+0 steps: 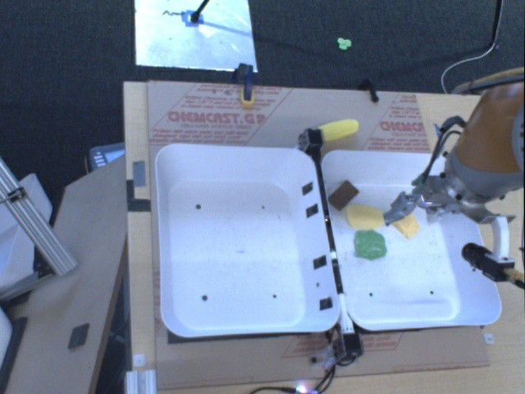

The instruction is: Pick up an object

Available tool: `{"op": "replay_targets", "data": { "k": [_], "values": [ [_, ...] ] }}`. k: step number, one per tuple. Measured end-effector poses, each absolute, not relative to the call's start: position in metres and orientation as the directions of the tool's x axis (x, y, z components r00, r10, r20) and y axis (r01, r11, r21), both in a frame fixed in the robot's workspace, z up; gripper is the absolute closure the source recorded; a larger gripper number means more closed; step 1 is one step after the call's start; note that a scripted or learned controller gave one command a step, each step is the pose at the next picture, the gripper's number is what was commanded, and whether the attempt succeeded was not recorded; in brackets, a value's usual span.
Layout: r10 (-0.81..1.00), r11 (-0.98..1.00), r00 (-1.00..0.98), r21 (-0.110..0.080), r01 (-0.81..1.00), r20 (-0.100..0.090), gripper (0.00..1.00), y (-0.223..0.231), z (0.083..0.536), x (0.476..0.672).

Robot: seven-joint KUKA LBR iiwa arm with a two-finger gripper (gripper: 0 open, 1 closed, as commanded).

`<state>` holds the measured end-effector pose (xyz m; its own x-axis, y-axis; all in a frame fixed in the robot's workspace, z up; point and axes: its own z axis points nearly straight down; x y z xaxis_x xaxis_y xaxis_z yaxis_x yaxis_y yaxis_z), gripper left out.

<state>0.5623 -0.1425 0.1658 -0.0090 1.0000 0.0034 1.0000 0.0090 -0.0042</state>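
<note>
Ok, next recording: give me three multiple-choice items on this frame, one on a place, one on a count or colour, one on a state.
1. Which bin holds the loose objects?
A. the left bin
B. the right bin
C. both bins

2. What colour is the object lying nearest the front of that bin?
A. green
B. brown
C. blue

3. Where is the gripper?
A. high above the left bin
B. outside both bins
C. low over the right bin, by the yellow objects

Key: B, the brown block, yellow piece, small yellow piece and green lump all lie in the right bin. A, the green lump is closest to the front. C, the gripper sits just between the two yellow pieces.
</note>
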Motion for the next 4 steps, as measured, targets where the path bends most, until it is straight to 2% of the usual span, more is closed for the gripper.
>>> {"op": "replay_targets", "data": {
  "k": [1, 2, 3, 4],
  "values": [
    [1.000, 0.008, -0.008, -0.003, 1.000, 0.003, 0.00, -0.103, 0.080, 0.566],
    [1.000, 0.007, -0.007, 0.005, 1.000, -0.001, 0.00, -0.084, 0.085, 0.602],
    [1.000, 0.005, -0.005, 0.006, 1.000, -0.001, 1.00, -0.085, 0.096, 0.601],
    [1.000, 0.006, -0.006, 0.010, 1.000, -0.001, 1.00, -0.073, 0.190, 0.603]
  ]
}}
